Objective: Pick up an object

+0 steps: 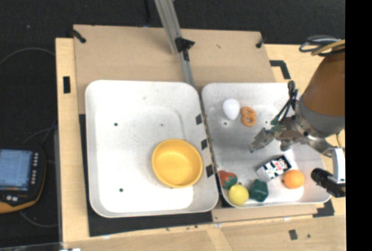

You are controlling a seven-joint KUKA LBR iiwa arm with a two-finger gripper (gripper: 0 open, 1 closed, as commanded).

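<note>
My gripper (260, 142) hangs over the middle of the right bin (232, 142), on the end of the grey arm with the orange band (325, 90). It holds nothing that I can see. Just below it to the right lies a black and white box (274, 167). An orange ball (293, 179) rests to the right of the box. A white egg (231, 108) and an orange pretzel (248, 116) lie up and to the left of the gripper. Along the front wall sit a yellow lemon (238, 194), a dark green object (258, 190) and a red and green item (226, 177).
A yellow bowl (176, 162) stands in the left bin (116, 128), near its right front. A grey metal pole (168, 11) slants up from between the bins. A handheld console (20, 177) lies off the bench at the left.
</note>
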